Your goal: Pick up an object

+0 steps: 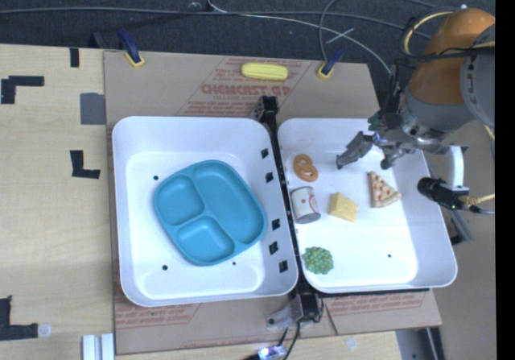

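While left bin (129, 189) holds blue plate (208, 211), hand (368, 155) hovers spread, empty, over right bin (418, 262).

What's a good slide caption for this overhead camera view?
Open gripper poised above the right bin, near a pretzel and pizza slice; blue tray in left bin.

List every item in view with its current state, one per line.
gripper: open, above the right bin, holding nothing
blue tray: flat in the left bin
pretzel: lying flat, right bin
can: on its side
cheese wedge: lying loose
pizza slice: lying flat, near the gripper
green ball: resting, right bin
yellow banana: on cardboard, outside the bins
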Available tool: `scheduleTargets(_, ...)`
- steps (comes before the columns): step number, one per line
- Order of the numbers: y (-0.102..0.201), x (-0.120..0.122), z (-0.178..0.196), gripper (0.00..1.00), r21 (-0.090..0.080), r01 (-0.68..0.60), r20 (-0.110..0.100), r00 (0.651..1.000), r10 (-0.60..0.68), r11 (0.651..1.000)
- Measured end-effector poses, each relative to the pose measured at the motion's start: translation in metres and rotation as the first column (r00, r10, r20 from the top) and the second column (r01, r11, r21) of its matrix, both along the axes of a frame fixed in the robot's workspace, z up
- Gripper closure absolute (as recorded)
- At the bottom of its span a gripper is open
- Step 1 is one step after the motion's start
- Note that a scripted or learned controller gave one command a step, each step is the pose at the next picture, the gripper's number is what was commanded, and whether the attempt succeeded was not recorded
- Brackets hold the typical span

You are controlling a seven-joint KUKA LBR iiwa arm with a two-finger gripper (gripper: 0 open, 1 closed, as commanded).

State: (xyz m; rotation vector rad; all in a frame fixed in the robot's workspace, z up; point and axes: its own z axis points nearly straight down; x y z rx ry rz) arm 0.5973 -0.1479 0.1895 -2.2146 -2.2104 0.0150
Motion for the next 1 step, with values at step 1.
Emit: scheduleTargets(1, 0.0003, 0.0033, 0.0086, 0.00, -0.002, -0.003, 0.014, 1.000, 0.003, 1.000)
